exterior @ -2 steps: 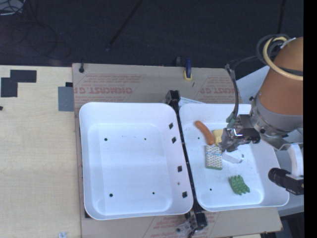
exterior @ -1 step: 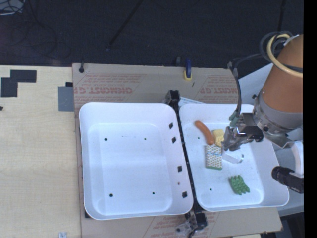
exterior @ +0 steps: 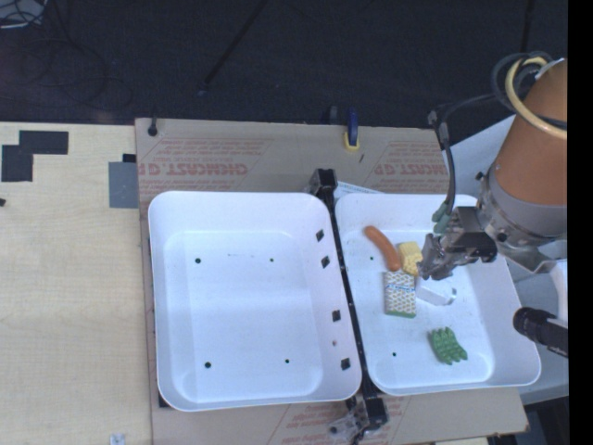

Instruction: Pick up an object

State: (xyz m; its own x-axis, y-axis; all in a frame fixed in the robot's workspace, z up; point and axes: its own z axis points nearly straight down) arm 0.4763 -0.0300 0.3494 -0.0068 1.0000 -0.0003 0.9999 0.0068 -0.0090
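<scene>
Bench: pale wood, cardboard sheet [exterior: 278, 160] under two shallow white bins. Left bin [exterior: 176, 248]: bare white floor. Right bin [exterior: 505, 341]: orange sausage-shaped piece [exterior: 381, 247], lying slantwise; yellow block [exterior: 409, 256] touching its lower end; small patterned green-and-white box [exterior: 400, 295] just below; green ridged piece [exterior: 447, 346] apart, toward near corner. Gripper [exterior: 435, 265]: low over bin, beside yellow block; finger state cannot be told.
</scene>
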